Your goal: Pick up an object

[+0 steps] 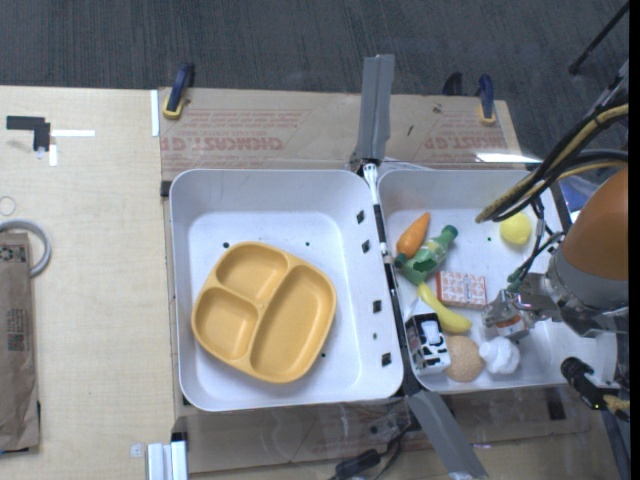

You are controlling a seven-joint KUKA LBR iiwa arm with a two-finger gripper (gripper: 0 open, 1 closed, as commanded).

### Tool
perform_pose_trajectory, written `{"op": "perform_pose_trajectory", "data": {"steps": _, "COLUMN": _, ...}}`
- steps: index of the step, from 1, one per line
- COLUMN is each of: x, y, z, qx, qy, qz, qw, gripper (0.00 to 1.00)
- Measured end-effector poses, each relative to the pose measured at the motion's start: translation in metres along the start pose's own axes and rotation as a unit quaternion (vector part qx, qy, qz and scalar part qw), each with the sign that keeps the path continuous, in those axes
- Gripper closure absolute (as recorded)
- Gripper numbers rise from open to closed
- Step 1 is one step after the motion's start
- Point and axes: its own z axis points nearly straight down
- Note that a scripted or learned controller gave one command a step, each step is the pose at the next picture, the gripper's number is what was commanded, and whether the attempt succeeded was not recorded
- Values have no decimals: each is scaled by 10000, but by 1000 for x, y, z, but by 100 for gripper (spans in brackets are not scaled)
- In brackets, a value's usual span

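Note:
The right bin (470, 183) holds several small items: an orange carrot (412, 235), a green bottle (430, 251), a yellow banana (443, 311), a red-and-white box (461, 289), a yellow lemon (516, 229), a tan round bun (463, 358), a white crumpled object (500, 355) and a black-and-white pack (428, 340). My gripper (503, 315) hangs low over the right part of this bin, just above the white crumpled object and right of the red-and-white box. The arm's orange band (603, 236) sits over the bin's right edge.
The left bin (200, 198) carries a yellow divided plate (264, 311). A grey divider bar (376, 108) runs between the bins at the back. Black and yellow cables (540, 183) cross above the right bin's far corner. A brown bag (15, 338) lies on the bench at far left.

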Motion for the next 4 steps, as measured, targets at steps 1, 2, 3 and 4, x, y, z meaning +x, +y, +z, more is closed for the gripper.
{"op": "perform_pose_trajectory", "data": {"steps": 1, "x": 105, "y": 20, "z": -99, "qx": -12, "qy": -12, "qz": 928, "qw": 9957, "gripper": 100}}
{"op": "perform_pose_trajectory", "data": {"steps": 2, "x": 130, "y": 71, "z": -105, "qx": -13, "qy": -18, "qz": 1045, "qw": 9945, "gripper": 100}}
{"op": "perform_pose_trajectory", "data": {"steps": 3, "x": 141, "y": 160, "z": -93, "qx": -14, "qy": -22, "qz": 1128, "qw": 9936, "gripper": 100}}
{"op": "perform_pose_trajectory", "data": {"steps": 4, "x": 154, "y": 159, "z": -93, "qx": -16, "qy": -21, "qz": 531, "qw": 9986, "gripper": 100}}
